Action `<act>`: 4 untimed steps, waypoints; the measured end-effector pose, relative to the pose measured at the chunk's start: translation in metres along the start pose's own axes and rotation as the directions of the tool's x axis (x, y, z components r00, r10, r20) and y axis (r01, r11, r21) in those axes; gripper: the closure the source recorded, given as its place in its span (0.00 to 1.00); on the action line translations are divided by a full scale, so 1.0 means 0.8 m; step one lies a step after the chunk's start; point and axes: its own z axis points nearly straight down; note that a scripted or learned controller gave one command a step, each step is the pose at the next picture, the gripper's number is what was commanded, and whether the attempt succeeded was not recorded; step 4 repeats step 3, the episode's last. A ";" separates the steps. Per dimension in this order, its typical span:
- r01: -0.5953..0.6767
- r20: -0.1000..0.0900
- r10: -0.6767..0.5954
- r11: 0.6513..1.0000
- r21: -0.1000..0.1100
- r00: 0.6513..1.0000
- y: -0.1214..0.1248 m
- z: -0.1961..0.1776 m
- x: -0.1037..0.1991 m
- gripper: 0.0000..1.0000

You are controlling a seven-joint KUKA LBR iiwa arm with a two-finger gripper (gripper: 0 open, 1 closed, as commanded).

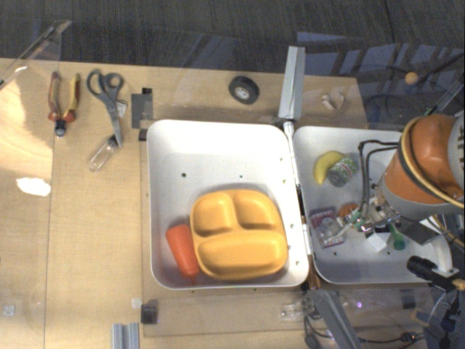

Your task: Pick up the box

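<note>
KUKA arm [429,162] w/ orange band is reaching into the right bin [378,267], its gripper [356,220] hovering just beside a small box [325,226] lying near the bin's left wall. Can't tell the gripper's state. A banana [325,166] and can [342,171] are sitting further back.

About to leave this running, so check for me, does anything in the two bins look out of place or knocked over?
Nothing looks spilled or damaged. In the left bin the yellow divided tray partly overlaps an orange carrot-like object at its left edge. In the right bin, small items cluster beside the gripper: a banana, a can.
</note>
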 end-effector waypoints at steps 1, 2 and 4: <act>-0.245 0.003 0.245 0.969 -0.009 0.970 0.008 0.056 0.012 0.00; -0.244 0.008 0.244 0.970 -0.020 0.970 0.012 0.042 0.009 1.00; -0.301 0.000 0.301 0.954 -0.003 0.954 0.056 -0.084 0.061 1.00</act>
